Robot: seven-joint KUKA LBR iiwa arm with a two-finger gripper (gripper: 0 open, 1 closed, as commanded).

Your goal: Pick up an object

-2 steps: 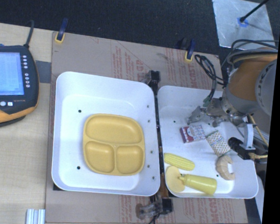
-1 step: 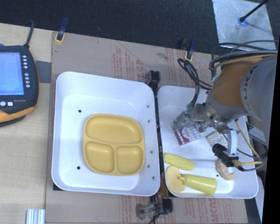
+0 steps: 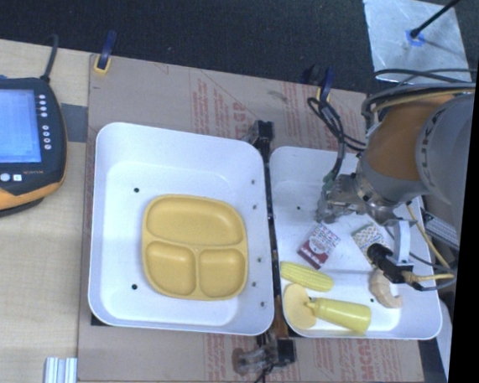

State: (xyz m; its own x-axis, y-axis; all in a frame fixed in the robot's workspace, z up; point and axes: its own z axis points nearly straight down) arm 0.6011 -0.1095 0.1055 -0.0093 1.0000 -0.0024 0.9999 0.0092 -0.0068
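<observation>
Claw (image 3: 339,206), grip state unreadable, hangs above the small packet (image 3: 319,245), whose long axis tilts near-upright.

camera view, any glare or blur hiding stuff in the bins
Camera view: even light, mild glare on the left bin beside the yellow tray; soft shadow under the arm darkens the right bin; gripper is slightly blurred, so the fingers are unclear.

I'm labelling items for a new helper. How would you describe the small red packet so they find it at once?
Look in the right bin, under the gripper. The small red packet lies there, just above the corn cob; it is the one flat red-and-white thing among yellow ones.
</observation>
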